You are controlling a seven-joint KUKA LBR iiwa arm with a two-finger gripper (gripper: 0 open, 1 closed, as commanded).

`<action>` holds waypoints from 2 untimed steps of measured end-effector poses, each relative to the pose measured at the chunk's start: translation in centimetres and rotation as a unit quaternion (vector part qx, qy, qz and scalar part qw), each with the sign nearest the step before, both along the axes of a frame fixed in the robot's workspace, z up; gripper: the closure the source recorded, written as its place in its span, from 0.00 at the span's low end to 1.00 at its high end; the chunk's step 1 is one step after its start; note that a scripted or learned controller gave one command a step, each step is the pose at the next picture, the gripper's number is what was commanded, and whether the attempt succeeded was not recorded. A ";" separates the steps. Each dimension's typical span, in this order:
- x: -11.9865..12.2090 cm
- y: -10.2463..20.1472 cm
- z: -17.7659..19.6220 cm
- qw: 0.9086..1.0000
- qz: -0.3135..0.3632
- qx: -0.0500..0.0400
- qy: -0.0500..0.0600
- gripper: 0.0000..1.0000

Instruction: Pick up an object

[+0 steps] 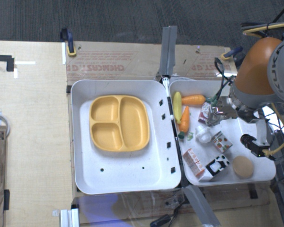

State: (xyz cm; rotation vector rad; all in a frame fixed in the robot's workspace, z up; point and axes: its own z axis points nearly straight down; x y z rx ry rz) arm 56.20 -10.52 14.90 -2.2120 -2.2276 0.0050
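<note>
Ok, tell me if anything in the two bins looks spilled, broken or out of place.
Nothing stands out. The yellow divided plate lies flat in the left bin, and the toy carrots, banana and small boxes lie loose but intact in the right bin.

desk: pale wood | directly on it: left white bin, right white bin, touching side by side | cardboard sheet behind | black L-shaped marker far left

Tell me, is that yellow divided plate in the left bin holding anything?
Empty. All three compartments of the yellow plate show bare yellow, and it lies flat in the left bin.
</note>
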 end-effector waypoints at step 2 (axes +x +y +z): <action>8.7 8.3 12.7 0.989 -0.146 -0.001 -0.001 1.00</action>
